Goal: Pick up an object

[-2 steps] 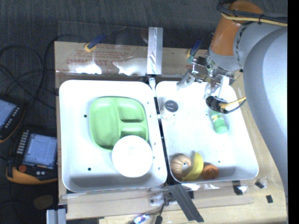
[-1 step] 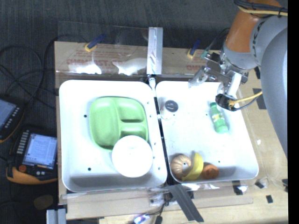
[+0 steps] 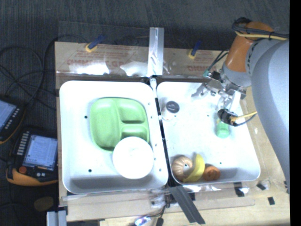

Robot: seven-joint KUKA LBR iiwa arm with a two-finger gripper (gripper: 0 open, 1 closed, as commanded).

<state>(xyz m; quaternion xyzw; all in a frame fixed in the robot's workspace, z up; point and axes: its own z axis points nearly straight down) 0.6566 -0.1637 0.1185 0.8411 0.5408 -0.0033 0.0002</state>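
Gripper [image 3: 217, 89] is hanging over the far right part of the right bin [image 3: 193, 133]; how wide it is set cannot be told from this slant, and nothing is showing in its grasp. The nearest candidate, a small green object [image 3: 222, 129], is lying just nearward of it, close to the right wall. Risks: a descent here is likely closing on bare floor, or nudging the green object against the wall. The banana [image 3: 198, 167] is sitting tight between a brown round thing [image 3: 181, 164] and an orange-brown piece [image 3: 212, 173], inviting a double grab or slip.

Dark carpet floor [image 3: 94, 8] around a pale wooden bench [image 3: 70, 48]
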